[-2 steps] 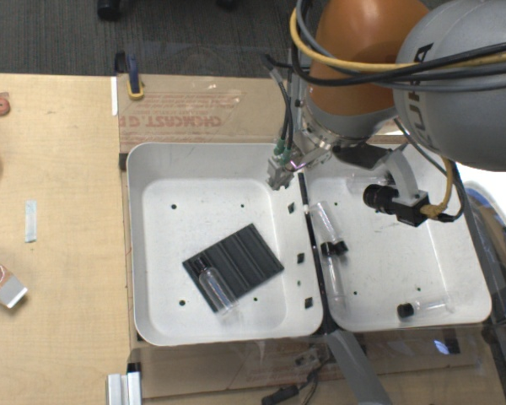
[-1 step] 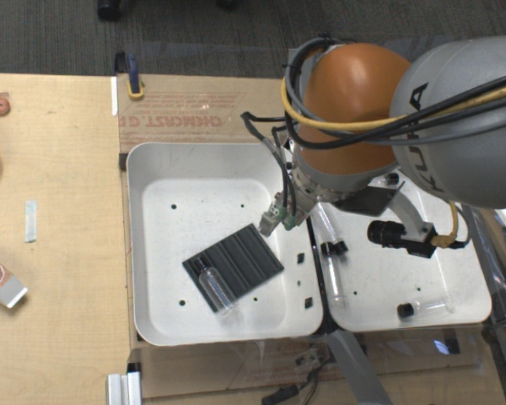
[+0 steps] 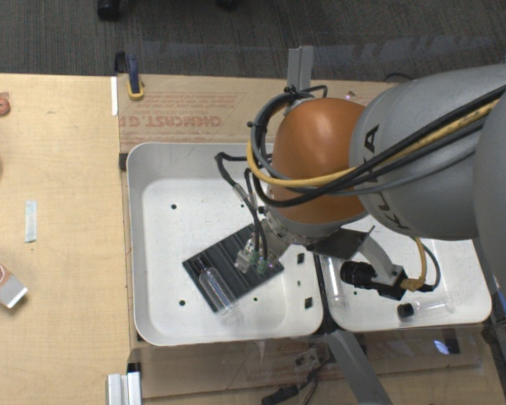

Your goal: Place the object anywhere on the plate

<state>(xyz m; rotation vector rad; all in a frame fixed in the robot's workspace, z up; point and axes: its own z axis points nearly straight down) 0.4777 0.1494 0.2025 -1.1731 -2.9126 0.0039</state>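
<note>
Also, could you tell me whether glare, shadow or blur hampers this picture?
Camera view: even lighting; a bright highlight on the orange band; soft shadow under the arm on the left bin; the clear object on the dark plate looks faint, and the gripper is small and slightly blurred.

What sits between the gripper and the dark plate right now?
Nothing visible: in the camera view the gripper is right down over the dark plate, beside a clear object lying on it.
</note>
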